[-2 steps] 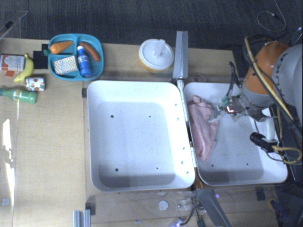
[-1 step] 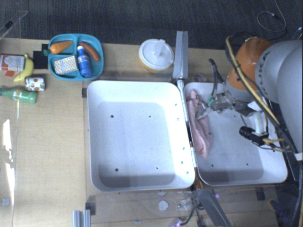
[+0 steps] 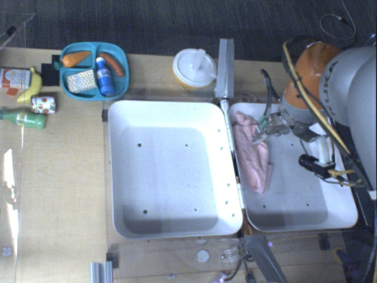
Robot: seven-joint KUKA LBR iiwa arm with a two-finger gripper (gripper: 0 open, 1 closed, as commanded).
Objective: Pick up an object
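Pink, soft and crumpled, the cloth [image 3: 251, 155] lies just left of your two-finger claw [image 3: 263, 130] in the right-hand white bin [image 3: 306, 217], its long axis running away below the tip (whether the claw is clenched, you cannot tell).

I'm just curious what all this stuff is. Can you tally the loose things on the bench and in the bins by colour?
Pink: 1, cloth in the right bin
Orange: 2, carrot and sausage on the blue tray
Blue: 1, bottle
Yellow: 2, banana, lidded cup
Green: 1, bottle
Total: 7
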